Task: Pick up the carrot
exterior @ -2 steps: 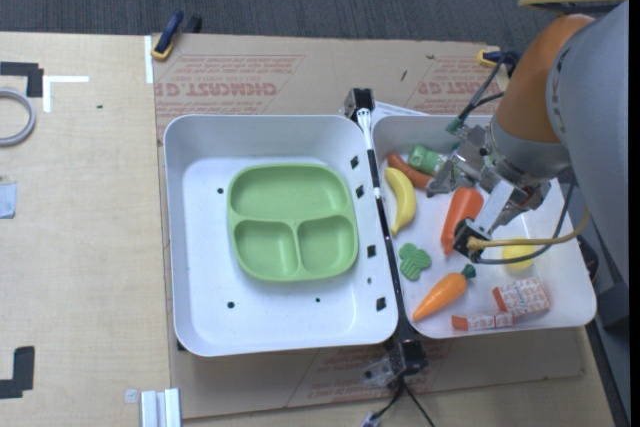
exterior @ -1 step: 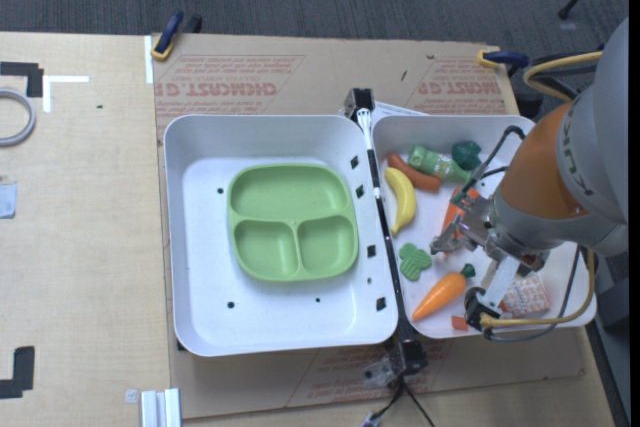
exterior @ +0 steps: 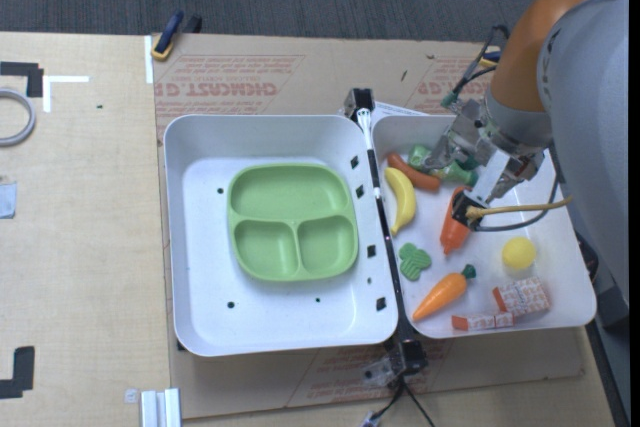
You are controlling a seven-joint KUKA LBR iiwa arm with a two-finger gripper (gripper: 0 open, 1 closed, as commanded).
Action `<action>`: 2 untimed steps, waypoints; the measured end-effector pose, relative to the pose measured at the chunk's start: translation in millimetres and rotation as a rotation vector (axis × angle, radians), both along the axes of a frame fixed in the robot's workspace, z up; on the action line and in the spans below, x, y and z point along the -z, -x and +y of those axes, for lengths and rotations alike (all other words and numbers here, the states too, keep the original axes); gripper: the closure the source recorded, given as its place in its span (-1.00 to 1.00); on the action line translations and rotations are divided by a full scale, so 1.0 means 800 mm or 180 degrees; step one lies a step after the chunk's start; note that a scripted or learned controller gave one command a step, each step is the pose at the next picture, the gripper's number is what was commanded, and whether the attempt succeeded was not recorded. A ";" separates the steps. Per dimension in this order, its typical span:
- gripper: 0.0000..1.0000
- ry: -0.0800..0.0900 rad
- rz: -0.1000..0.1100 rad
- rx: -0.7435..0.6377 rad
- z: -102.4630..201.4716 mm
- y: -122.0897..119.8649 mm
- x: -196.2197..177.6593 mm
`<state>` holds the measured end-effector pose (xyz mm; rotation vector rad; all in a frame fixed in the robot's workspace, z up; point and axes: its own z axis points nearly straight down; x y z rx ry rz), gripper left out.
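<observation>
**Carrot not engaged: gripper stands over the far part of the right bin**

Location of target. The carrot (exterior: 440,295) lies flat on the floor of the right bin (exterior: 566,283), close to its near edge and towards the near-left corner. Its tip points at that corner and its green top points towards the bin's middle.

Tool condition. The gripper (exterior: 455,158) hangs over the far part of the same bin, well apart from the carrot. Whether it is open or closed cannot be told from this angle, and nothing is seen in its hold.

Obstructions. An orange-red tapered piece (exterior: 455,233) sits between the gripper and the carrot and could be mistaken for it. A green piece (exterior: 415,260) lies just beside the carrot's middle, a red-and-white packet (exterior: 475,321) sits near its tip side, and a banana (exterior: 402,199) lies along the left wall.

Recommendation. In my judgement, the tool should be brought towards the near edge, past the tapered piece. It should be turned to close across the carrot's thicker half, then lowered straight. The slender tip offers poor purchase, and the green piece may get nudged.
</observation>
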<state>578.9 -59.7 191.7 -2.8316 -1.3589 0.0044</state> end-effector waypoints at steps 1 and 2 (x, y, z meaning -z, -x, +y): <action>-1.00 -0.0001 0.0002 0.0161 0.008 0.059 0.000; -1.00 -0.0005 -0.0002 -0.0252 -0.051 0.127 0.113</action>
